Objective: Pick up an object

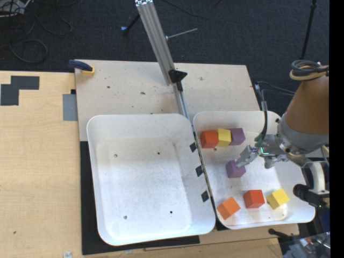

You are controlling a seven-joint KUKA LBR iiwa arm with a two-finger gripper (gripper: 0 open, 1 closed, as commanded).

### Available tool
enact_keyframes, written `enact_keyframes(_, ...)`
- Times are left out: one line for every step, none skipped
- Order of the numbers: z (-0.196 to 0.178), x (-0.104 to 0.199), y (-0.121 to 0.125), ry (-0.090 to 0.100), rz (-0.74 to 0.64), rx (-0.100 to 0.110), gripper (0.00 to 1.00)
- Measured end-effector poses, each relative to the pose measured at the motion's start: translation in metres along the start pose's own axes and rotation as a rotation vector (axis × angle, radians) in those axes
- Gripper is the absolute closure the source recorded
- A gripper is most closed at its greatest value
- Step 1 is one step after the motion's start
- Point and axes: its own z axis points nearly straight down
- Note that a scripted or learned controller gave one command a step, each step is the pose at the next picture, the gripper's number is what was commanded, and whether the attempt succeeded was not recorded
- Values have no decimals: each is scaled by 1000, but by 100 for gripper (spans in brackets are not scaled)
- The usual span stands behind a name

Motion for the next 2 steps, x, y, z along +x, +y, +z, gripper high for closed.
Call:
enact_keyframes(-2, -1, 0, -1, 5, -5, 0)
enact_keyframes(43, 3, 3, 0, 3, 0, 0)
